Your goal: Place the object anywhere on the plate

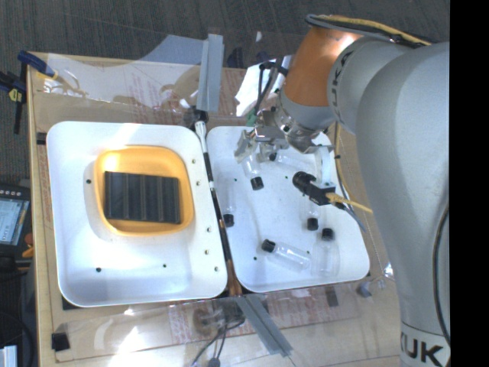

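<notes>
Clear plastic vial (287, 254), cylindrical w/ black cap, lies in right bin (353, 260).

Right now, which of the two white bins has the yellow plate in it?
The left bin. It holds the yellow plate with its dark ribbed centre, while the right bin, under the tool, holds small black pieces and clear vials instead.

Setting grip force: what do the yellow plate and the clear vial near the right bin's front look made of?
The yellow plate looks like moulded plastic, smooth and slightly glossy, with a dark ribbed centre. The clear vial seems transparent plastic or glass with a black cap; I can't tell which.
</notes>
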